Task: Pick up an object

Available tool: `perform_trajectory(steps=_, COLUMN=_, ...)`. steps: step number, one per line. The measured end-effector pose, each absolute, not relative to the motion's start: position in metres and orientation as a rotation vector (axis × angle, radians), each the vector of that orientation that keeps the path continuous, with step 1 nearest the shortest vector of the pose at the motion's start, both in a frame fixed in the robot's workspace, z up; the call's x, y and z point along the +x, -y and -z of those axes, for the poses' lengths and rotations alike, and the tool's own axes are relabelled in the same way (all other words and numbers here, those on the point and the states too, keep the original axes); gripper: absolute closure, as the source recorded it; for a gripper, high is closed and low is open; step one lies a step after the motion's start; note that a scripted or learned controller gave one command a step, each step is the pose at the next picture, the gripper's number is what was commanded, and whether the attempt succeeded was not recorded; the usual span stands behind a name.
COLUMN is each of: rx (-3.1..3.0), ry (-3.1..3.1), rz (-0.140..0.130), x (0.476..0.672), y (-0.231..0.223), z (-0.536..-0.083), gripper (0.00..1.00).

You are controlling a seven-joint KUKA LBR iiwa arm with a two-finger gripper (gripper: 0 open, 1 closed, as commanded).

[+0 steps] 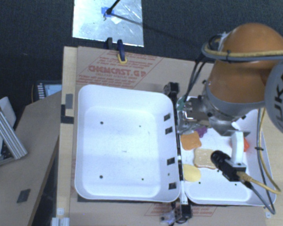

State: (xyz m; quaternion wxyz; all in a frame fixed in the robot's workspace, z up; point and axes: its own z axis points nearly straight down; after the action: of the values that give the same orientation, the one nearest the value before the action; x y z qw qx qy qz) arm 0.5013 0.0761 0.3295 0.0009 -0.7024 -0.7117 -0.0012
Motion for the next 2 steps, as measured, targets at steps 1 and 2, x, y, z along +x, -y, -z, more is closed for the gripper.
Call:
perform_trajectory(steps=1, rx=-2.219, ry=2.238, rz=0.031, x=0.487, y=-0.113, z=-0.501, gripper=1.00)
perform_trajectory(steps=2, rx=-2.211, ry=2.231, rz=0.001, x=0.518, y=-0.173, z=-0.464, gripper=1.00)
